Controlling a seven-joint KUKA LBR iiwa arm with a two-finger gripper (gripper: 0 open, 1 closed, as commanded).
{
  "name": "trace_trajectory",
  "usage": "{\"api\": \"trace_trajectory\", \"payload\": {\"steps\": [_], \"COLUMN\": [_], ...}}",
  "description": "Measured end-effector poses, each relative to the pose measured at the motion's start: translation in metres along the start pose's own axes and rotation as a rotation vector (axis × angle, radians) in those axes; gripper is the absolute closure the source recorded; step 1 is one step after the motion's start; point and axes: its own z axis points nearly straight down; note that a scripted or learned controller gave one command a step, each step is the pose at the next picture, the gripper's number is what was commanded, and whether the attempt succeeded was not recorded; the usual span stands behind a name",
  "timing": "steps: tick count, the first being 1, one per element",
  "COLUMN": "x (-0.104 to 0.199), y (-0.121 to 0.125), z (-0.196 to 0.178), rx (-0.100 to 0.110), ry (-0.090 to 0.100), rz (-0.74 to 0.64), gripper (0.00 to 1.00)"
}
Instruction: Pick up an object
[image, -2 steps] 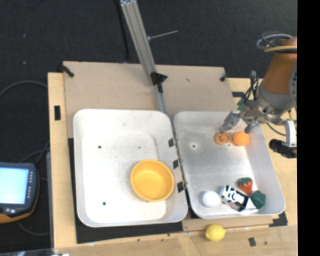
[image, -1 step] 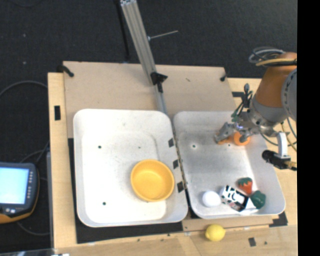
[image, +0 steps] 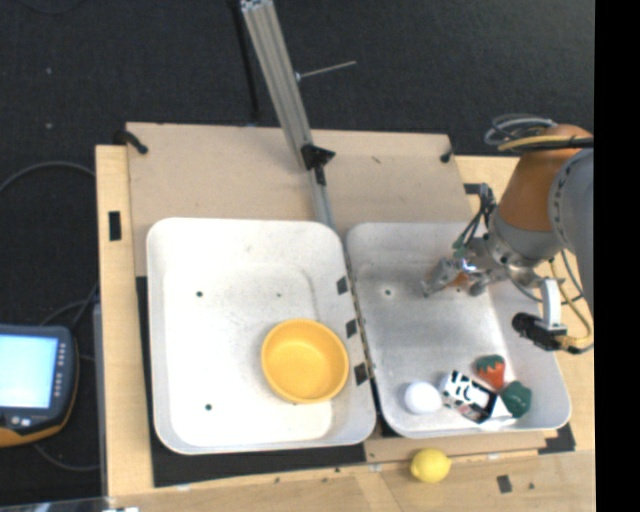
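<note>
the grey two-finger gripper (image: 455, 277) hangs over the right white bin (image: 400, 255) near its far edge, something small and orange between its closed fingers.

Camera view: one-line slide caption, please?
Gripper low over right bin; white ball and toys at its near end; yellow bowl in left bin.

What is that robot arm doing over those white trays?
The robot arm reaches in from the right, and its gripper is low over the right tray, near the back. It is trying to pick something up. Something small and orange sits at its tip, but it is too blurry to say what. A white ball and some small toys lie at the tray's front. A yellow bowl sits in the left tray, and a lemon lies outside on the bench.
</note>
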Motion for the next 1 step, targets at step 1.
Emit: {"api": "trace_trajectory", "payload": {"steps": [1], "x": [-0.0008], "y": [0.002], "z": [-0.0137], "rx": [-0.008], "ry": [-0.001], "rz": [0.0], "gripper": [1.0]}}
